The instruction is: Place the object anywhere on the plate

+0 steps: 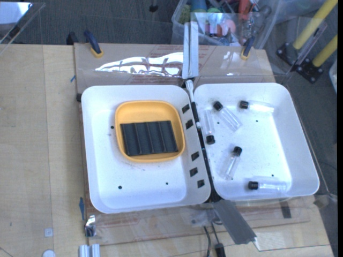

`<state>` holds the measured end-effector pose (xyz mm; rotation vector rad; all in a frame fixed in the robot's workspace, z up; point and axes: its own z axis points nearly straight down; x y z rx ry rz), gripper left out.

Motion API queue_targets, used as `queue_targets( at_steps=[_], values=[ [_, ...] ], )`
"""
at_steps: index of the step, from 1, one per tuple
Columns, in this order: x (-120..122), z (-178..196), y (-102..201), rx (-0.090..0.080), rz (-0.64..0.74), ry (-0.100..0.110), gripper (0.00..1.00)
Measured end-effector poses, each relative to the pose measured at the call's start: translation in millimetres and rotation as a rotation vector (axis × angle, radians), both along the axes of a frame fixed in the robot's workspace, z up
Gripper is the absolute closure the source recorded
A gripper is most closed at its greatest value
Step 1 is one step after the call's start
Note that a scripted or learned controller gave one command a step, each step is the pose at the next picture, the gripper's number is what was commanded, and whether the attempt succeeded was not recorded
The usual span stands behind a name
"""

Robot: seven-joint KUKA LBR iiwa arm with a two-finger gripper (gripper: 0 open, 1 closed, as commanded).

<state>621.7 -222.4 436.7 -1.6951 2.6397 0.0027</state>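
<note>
Vials (231, 162) with black caps are lying scattered right of the yellow plate (150, 109); clear bodies are blurring into white bin (300, 159).

You see two glossy white plastic bins (102, 191), a smooth yellow plastic plate (122, 113) holding a matt dark ribbed insert (148, 137), clear vials (231, 162) with black caps, and a pale wood-grain bench (32, 143).

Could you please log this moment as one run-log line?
plate: left bin, holds dark rack | vials: five, loose, right bin | placement: not yet done
</note>
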Motion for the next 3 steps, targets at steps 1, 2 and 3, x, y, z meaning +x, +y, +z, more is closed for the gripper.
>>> queue_targets(
  at_steps=[1, 2, 3],
  values=[
    [35, -1, -1, -0.002, 0.170, -0.007, 1.00],
    [46, -1, 1, -0.002, 0.513, -0.007, 1.00],
    [46, -1, 5, -0.003, 0.714, -0.007, 1.00]
  ],
)
